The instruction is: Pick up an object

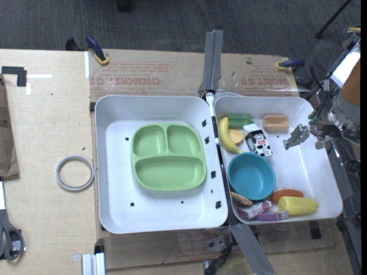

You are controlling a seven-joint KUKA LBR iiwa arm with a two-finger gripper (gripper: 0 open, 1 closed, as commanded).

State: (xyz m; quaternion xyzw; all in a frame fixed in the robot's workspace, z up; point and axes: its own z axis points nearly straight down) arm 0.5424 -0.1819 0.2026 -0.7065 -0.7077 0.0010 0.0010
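My gripper [293,137] hangs over the right bin [321,171], above its bare floor near the right wall, with nothing visibly held. To its left lie a tan block [276,122], a small white and black box [258,141], a banana [227,136] and a green item [239,119]. A blue bowl [252,175] sits in the bin's middle. Along the front wall rest an orange carrot-like piece [285,195], a yellow object [298,205] and a pink and purple box [262,212].
The left bin [109,171] holds a green divided plate [169,156]. On the bench at the left lie a grey ring [75,172], scissors [10,240] and a brown bag [7,136]. Blue clamps [97,49] [291,65] sit at the back edge.
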